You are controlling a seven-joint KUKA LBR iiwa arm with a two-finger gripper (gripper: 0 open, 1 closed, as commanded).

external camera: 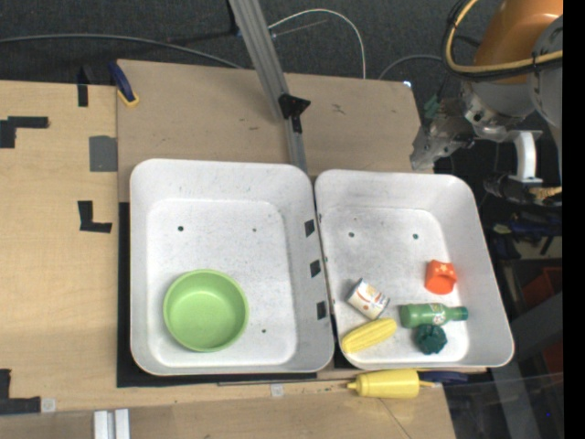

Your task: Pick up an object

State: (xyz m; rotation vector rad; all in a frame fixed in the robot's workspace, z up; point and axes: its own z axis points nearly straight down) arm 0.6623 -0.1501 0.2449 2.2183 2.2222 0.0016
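Observation:
The right bin (457, 199) holds a small orange toy (441, 277), a white can (368, 298) lying on its side, a green bottle (432, 315), a dark green lump (430, 338) and a yellow corn cob (368, 336), all clustered in its near part. A green bowl (206, 310) sits in the left bin (219, 190). My gripper (430, 144) hangs beyond the right bin's far edge, above the bench and well away from every object. Nothing is seen in it.
A yellow bottle (388, 384) lies on the bench just outside the right bin's near rim. A grey metal pole (265, 53) slants down to the gap between the bins. Cables (320, 16) run across the dark floor at the back.

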